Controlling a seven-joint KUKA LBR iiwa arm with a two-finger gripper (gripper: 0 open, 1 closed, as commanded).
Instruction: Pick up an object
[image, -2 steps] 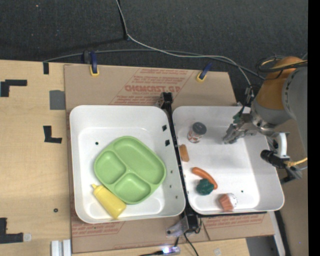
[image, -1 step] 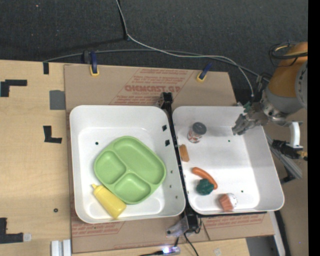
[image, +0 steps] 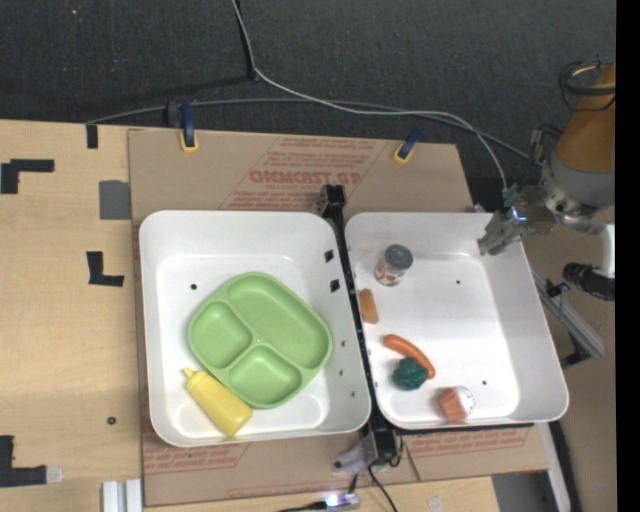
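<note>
Hand (image: 497, 238) hovered at the right bin's (image: 520, 300) upper right rim, grip impossible to tell. Carrot (image: 408, 351), small can (image: 393, 264) and broccoli (image: 409, 375) lay inside that bin.

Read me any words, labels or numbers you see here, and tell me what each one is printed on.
Red print on the cardboard sheet under the bins: too blurred to read reliably.
Label on the small can: too small to read.
Nothing else bears readable text.

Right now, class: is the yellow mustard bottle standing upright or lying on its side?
Lying on its side. The yellow mustard bottle shows its full length along the left bin floor, beside the green divided plate.
</note>
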